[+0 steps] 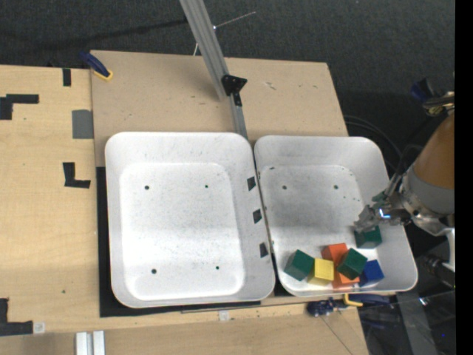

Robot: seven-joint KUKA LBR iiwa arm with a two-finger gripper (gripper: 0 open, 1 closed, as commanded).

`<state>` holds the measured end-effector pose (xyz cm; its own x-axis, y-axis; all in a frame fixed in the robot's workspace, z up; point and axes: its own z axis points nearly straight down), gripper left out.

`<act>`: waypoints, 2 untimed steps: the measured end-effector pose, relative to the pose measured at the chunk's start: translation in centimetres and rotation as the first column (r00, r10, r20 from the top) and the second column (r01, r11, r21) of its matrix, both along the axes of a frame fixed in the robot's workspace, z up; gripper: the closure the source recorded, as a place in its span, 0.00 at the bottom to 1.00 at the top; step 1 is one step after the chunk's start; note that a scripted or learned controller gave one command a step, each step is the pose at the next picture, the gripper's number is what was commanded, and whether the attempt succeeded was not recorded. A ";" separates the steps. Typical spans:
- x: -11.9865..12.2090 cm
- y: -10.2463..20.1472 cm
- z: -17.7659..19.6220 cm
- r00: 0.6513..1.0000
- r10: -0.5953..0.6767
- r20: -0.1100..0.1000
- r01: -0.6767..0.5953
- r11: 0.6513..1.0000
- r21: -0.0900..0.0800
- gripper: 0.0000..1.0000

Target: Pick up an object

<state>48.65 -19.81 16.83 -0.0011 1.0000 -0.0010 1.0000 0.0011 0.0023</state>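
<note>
one dark green block (pixel 368 236), square-faced, near fingers (pixel 367 214)

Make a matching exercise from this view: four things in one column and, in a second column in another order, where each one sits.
Things:
1. yellow block
2. blue block
3. gripper
4. metal pole

Places:
A. at the right-hand bin's right wall, just above a green block
B. slanting down from the top edge to the gap between the bins
C. in the cluster, between a green block on its left and the orange block on its right
D. at the right end of the cluster, near the bin's bottom right corner

Pairs: 1-C, 2-D, 3-A, 4-B
</note>
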 end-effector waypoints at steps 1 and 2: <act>0.9 0.0 4.6 1.000 0.001 0.001 -0.001 1.000 -0.001 1.00; 1.1 0.0 8.8 1.000 0.000 0.001 0.000 1.000 -0.001 1.00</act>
